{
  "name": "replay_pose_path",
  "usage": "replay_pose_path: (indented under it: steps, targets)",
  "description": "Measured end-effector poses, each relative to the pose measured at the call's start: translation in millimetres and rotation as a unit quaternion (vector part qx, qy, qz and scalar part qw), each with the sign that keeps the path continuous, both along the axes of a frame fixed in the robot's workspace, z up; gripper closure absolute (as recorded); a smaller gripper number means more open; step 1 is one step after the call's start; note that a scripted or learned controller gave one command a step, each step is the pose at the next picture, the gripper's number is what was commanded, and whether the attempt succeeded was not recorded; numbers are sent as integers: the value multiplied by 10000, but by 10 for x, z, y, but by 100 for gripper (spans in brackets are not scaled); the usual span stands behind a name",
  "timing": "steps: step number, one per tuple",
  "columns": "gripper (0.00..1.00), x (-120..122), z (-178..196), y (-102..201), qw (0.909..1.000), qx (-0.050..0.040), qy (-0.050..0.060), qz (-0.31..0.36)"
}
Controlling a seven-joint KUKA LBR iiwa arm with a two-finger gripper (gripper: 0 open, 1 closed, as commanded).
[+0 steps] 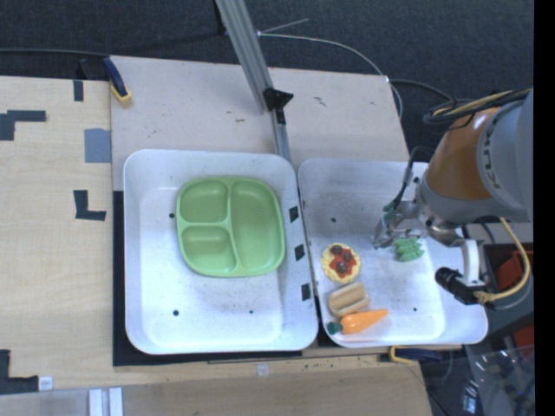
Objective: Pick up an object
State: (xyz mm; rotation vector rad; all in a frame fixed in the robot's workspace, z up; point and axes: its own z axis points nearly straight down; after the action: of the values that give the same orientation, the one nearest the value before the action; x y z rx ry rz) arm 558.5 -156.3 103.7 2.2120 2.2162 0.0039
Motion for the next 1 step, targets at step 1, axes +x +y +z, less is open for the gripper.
replay_pose_path:
  steps: [1]
  targets:
    - [100,13,623,-47,10000,20,23,-5]
